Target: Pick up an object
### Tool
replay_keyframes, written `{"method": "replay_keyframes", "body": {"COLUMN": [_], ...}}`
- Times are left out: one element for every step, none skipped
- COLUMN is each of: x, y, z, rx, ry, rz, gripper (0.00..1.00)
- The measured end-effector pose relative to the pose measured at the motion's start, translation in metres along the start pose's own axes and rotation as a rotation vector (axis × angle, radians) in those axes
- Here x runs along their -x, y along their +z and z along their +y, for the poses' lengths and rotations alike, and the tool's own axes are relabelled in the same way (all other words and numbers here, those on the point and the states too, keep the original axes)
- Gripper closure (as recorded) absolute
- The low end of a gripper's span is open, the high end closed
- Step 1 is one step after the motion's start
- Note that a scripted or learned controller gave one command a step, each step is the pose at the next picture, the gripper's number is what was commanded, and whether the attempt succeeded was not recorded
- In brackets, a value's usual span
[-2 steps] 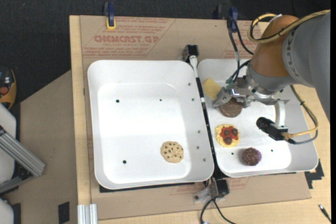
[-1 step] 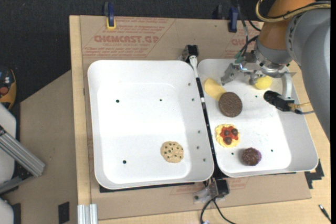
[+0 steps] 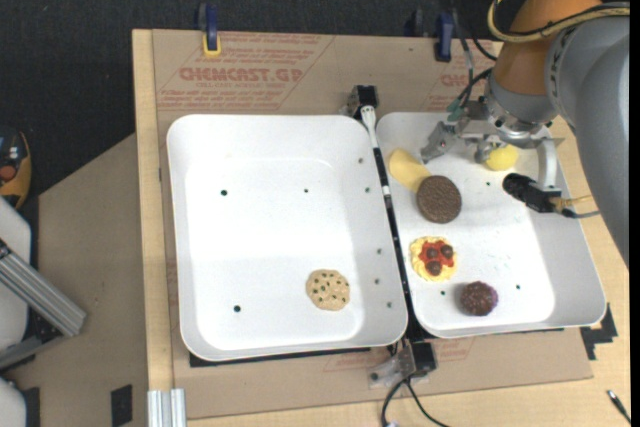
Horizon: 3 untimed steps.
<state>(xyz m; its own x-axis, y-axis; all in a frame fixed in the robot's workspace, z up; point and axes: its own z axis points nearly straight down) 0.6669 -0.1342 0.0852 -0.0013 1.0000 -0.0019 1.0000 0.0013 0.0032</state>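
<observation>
The grey arm [image 3: 592, 75], with its orange band [image 3: 535, 25], is reaching in from the right and hanging over the far end of the right bin [image 3: 560, 265]. The gripper [image 3: 478, 137] is sitting low over the bin's far right part; whether it is released or clenched cannot be told from this slant. A small yellow lump [image 3: 501, 157] is showing just beside the gripper on its near right side, partly tucked under the wrist. It cannot be told whether this lump is lying on the bin floor or touching the gripper. To the left of the gripper, a pale yellow piece [image 3: 405, 167] is lying close to the bin's left wall. A dark brown round cookie [image 3: 438, 198] is lying just near and right of it, the two touching or almost so. Nearer, a small yellow tart with a red topping [image 3: 433, 258] is resting on the floor. A dark reddish-brown round piece [image 3: 478, 298] is lying near and right of the tart, close to the bin's near rim. The left bin [image 3: 260, 215] is holding one chocolate-chip cookie [image 3: 327, 289] in its near right part, well apart from the gripper. Both bins are sitting side by side on a brown printed board [image 3: 160, 115], and a blue clamp [image 3: 208, 20] is gripping the board's far edge.
</observation>
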Motion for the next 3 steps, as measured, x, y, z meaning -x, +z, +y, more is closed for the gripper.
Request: {"method": "replay_keyframes", "body": {"x": [-0.0029, -0.004, -0.0023], "y": [0.0, 0.0, 0.0], "z": [-0.0001, -0.0002, -0.0002], "rx": [-0.002, -0.002, -0.002], "ry": [0.0, 0.001, 0.001], "rz": [0.001, 0.001, 0.0], "gripper": [0.0, 0.0, 0.0]}}
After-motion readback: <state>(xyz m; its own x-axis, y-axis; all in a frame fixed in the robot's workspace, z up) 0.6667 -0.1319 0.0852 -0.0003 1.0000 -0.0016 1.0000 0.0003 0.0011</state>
